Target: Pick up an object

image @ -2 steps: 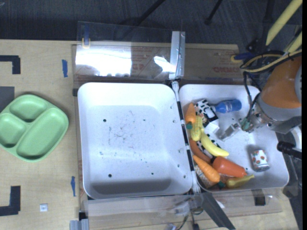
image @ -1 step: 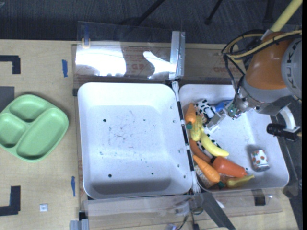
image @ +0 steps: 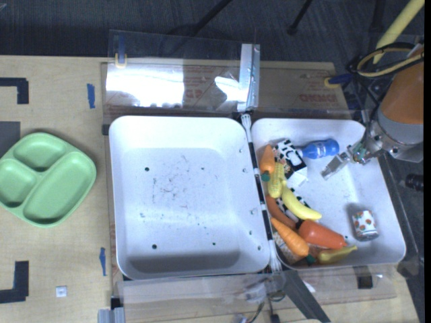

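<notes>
My gripper (image: 335, 166) hangs over the right bin (image: 387, 200), near its back right part, and holds nothing that I can see. A blue bottle (image: 320, 148) lies just to its left and slightly behind it. Piled along the bin's left wall are a yellow banana (image: 300, 206), an orange carrot (image: 289, 233), a red-orange pepper (image: 322, 234) and a black-and-white toy (image: 290, 155). A small white object with red spots (image: 364, 224) sits alone at the bin's front right, well in front of the gripper.
The left bin (image: 182, 194) lies beside the right one, sharing a middle wall. A green divided plate (image: 44, 177) rests on the bench at far left. A clear plastic panel (image: 182, 79) stands behind the left bin. Cables (image: 377, 56) hang at back right.
</notes>
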